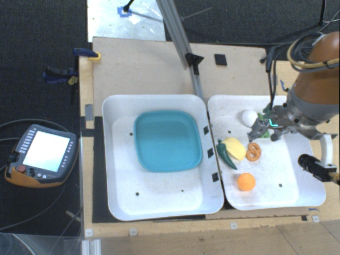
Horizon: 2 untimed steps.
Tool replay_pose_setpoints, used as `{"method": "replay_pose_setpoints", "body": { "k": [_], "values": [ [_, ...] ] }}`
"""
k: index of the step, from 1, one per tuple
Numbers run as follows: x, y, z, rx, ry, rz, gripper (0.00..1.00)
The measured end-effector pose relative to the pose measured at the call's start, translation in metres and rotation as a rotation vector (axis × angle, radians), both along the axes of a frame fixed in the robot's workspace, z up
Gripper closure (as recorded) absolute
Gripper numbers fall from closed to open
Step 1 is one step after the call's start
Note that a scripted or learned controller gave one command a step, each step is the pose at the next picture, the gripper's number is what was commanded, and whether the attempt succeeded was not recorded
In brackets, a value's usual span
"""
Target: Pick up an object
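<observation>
In the right-hand bin [297,193], the hand [258,133] is seen low over the upper middle of the floor, carried by the grey arm [313,89] with its orange band reaching in from the right. Whether the hand is open or closed cannot be told from this angle, and no item is seen held in it. A white egg-shaped object [249,117] is noted just to the upper left of the hand, with a small green item [264,116] partly hidden beside it. An orange pretzel-shaped piece [253,152] lies directly below the hand, near it but apart. A yellow object [234,148] rests just left of the pretzel, touching a dark green pepper-like piece [227,155] close to the bin's left wall. An orange ball [246,181] sits alone further down. The left bin [122,195] is found to hold a shallow blue tray [167,141]. A control pendant [41,154] is recorded off the bench [138,62], at far left.
</observation>
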<state>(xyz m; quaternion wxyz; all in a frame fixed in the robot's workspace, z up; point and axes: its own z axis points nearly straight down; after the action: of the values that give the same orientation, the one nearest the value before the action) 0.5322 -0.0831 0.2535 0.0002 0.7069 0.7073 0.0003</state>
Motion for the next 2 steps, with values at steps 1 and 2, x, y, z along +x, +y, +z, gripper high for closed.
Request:
{"method": "replay_pose_setpoints", "body": {
  "k": [1,2],
  "values": [
    [0.000,0.000,0.000,0.000,0.000,0.000,0.00],
    [-0.007,-0.003,-0.059,0.000,0.004,-0.001,0.00]
  ]
}}
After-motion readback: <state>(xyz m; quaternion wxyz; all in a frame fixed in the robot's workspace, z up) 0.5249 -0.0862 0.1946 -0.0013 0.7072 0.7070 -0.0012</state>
